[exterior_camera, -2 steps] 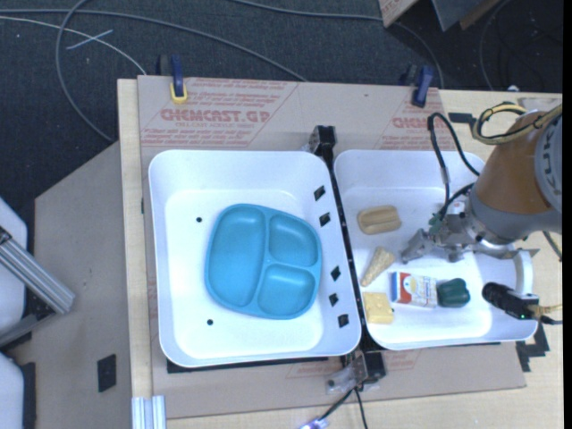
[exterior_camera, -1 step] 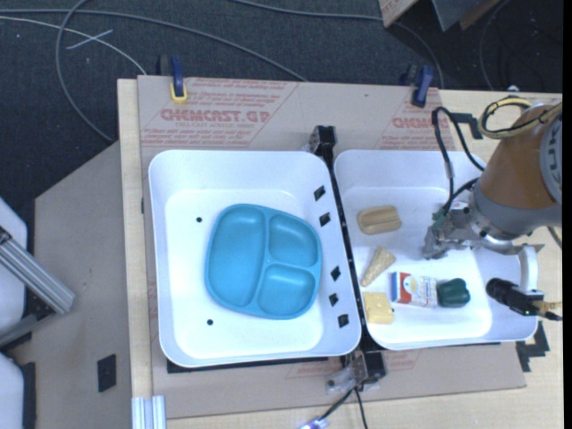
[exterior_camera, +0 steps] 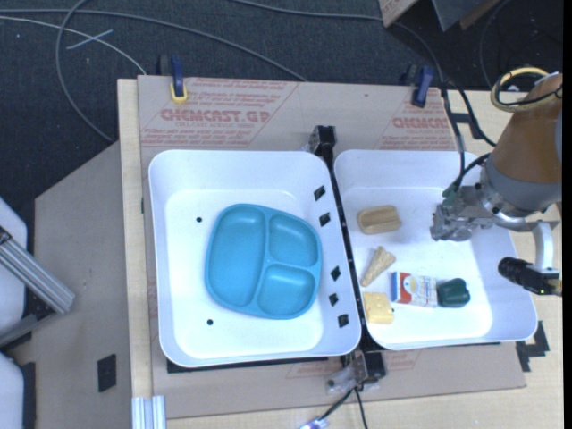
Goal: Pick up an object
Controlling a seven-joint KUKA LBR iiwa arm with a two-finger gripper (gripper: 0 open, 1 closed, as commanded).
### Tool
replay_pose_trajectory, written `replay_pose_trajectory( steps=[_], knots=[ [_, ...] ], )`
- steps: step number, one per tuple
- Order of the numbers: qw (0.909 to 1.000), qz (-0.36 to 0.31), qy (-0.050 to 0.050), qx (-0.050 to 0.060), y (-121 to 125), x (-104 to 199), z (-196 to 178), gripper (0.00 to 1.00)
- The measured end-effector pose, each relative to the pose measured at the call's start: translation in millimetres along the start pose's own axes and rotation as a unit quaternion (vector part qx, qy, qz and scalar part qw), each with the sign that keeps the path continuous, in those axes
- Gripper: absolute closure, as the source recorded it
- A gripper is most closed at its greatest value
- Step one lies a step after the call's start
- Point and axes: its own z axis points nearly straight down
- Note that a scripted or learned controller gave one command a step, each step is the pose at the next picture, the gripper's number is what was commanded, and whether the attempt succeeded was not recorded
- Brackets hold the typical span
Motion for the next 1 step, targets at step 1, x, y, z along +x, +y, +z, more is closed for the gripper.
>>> replay_pose_trajectory(
  steps=[1],
  knots=[
    [1.0000,0.001,0.000,0.000,-2.4,-7.0,-47.1,1.00]
  ],
)
